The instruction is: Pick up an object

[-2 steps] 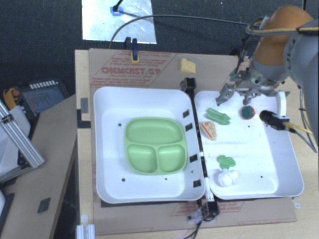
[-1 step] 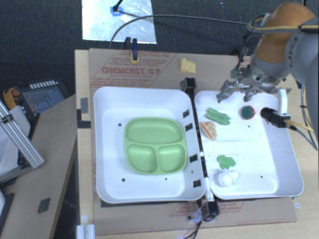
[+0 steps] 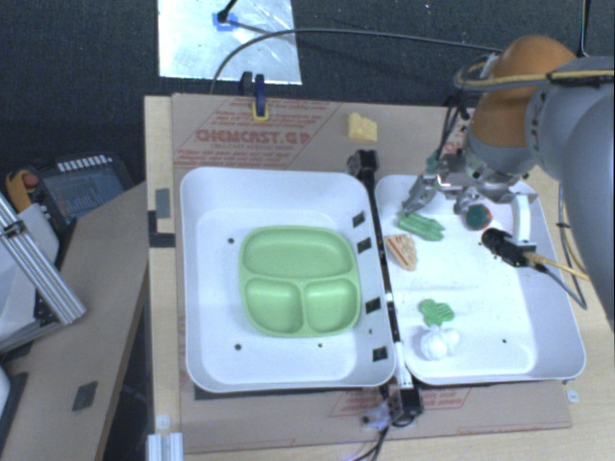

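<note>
I see the arm (image 3: 548, 94) at upper right, the green divided tray (image 3: 296, 281) left of centre, and my gripper (image 3: 420, 196) spread open, empty, above the green bean-like toy (image 3: 421, 226) lying ungrasped, so lifting remains undone.

The grey arm (image 3: 577, 113) runs off the frame's right edge, its wrist covers the right bin's (image 3: 500, 353) far corner, and the small dark round object (image 3: 478, 217) beside the gripper (image 3: 420, 195) (greenish, perhaps reddish too) is too blurred to identify.
</note>
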### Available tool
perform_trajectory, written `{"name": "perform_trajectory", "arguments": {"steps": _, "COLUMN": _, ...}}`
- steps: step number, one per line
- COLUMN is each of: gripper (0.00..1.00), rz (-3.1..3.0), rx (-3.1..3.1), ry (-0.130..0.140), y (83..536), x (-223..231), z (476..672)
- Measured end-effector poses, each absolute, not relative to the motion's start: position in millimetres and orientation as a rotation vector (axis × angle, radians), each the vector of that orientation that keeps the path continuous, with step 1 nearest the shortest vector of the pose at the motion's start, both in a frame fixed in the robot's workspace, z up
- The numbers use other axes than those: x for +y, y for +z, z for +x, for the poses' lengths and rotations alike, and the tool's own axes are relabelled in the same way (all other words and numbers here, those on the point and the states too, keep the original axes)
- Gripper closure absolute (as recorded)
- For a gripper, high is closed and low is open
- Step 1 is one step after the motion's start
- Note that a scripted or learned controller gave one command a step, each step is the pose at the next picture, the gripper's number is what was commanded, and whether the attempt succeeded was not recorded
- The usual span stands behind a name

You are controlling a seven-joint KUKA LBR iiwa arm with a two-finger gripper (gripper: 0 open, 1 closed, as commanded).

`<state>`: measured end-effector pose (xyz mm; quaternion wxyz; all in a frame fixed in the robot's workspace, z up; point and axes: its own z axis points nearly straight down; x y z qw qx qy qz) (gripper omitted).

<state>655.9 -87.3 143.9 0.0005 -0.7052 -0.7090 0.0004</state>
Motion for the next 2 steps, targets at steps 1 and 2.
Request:
{"name": "perform_trajectory", "arguments": {"steps": 1, "gripper": 0.0, "rz": -2.213, "rx": -2.228, "ry": 0.001, "y": 101.0, "x": -86.5, "z": 661.5}}
{"name": "perform_trajectory", "arguments": {"steps": 2, "gripper": 0.0, "rz": -2.214, "rx": -2.23, "ry": -0.001, "y": 84.7, "x": -86.1, "z": 662.3}}
